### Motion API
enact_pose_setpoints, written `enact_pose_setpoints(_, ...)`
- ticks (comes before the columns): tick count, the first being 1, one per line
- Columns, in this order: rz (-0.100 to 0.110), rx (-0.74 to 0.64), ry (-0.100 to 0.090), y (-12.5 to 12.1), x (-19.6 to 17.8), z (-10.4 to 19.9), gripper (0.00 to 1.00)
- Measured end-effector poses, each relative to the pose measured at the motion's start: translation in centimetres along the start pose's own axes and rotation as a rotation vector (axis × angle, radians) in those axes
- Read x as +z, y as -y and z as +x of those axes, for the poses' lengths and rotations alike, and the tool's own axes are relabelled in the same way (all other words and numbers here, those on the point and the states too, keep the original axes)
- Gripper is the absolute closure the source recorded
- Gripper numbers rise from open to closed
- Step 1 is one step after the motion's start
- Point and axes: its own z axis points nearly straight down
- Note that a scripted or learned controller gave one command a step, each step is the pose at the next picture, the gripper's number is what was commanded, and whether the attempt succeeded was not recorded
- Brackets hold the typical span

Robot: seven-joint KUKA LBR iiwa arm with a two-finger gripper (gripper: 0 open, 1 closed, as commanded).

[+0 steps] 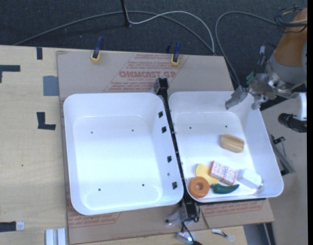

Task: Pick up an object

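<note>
A gripper [245, 98] was seen above the right bin [258, 131], at its far right rim, its two fingers spread apart and holding nothing. A tan bread roll [232, 143] lay below it toward the near side, long axis crosswise. Farther off, an orange ring [199, 187], a green pepper [225, 189] and a red-checked packet [224, 172] were clustered clear of the path.

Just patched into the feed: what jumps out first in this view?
A cluster of bright items sits in the near corner of the right bin: an orange doughnut-shaped ring, a green pepper-like piece, a red-and-white packet and a yellow piece. A tan bread roll lies apart, mid-bin. The claw hovers over that bin's far right rim.
</note>
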Motion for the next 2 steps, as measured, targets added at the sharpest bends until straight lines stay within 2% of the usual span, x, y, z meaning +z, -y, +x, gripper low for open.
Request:
enact_pose_setpoints(1, 0.007, 0.002, -0.002, 6.3, 6.3, 0.2, 0.00)
enact_pose_setpoints(2, 0.002, -0.001, 0.000, 7.2, 12.2, 2.2, 0.00)
